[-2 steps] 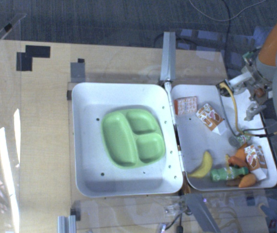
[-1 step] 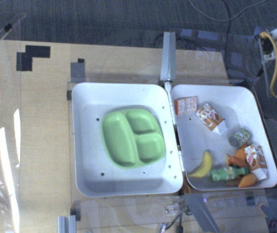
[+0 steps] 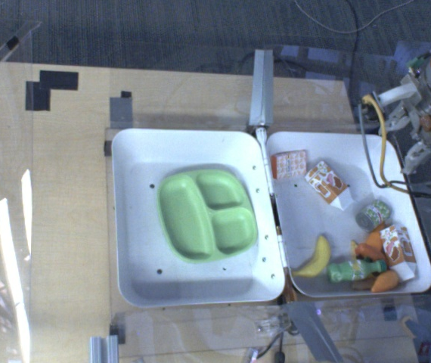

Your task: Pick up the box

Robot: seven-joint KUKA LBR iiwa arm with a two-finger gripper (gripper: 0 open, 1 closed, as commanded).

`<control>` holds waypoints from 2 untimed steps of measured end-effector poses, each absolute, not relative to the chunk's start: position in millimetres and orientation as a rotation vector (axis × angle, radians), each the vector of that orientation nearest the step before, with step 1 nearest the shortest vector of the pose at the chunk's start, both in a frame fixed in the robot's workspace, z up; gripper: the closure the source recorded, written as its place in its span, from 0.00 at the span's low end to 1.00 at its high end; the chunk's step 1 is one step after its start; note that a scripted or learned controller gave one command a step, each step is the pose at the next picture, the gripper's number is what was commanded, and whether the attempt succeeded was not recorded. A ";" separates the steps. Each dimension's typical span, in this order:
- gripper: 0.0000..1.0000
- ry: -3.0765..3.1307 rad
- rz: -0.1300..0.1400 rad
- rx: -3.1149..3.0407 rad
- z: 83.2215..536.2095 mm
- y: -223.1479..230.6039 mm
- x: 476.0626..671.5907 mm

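Observation:
Three small orange-and-white boxes lie in the right bin (image 3: 420, 203). One box (image 3: 289, 164) is at the bin's back left corner, a second box (image 3: 327, 181) lies tilted just to its right, and a third box (image 3: 397, 246) rests near the right wall among other items. My gripper (image 3: 421, 131) hangs at the far right, above the bin's back right corner and well apart from all three boxes. Nothing shows in its grasp.
A green divided plate (image 3: 208, 214) lies in the left bin (image 3: 132, 263). The right bin's front holds a banana (image 3: 315, 257), a green bottle (image 3: 355, 270), orange pieces (image 3: 384, 280) and a greenish round item (image 3: 373, 215). A yellow cable (image 3: 382, 146) loops over the bin's right side.

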State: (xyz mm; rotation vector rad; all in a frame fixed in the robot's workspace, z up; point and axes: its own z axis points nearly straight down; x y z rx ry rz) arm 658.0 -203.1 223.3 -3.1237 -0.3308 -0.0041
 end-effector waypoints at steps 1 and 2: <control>0.00 -0.417 -0.004 -3.113 113.4 -155.8 623.2; 0.00 -0.325 -0.009 -3.126 368.6 -180.3 615.7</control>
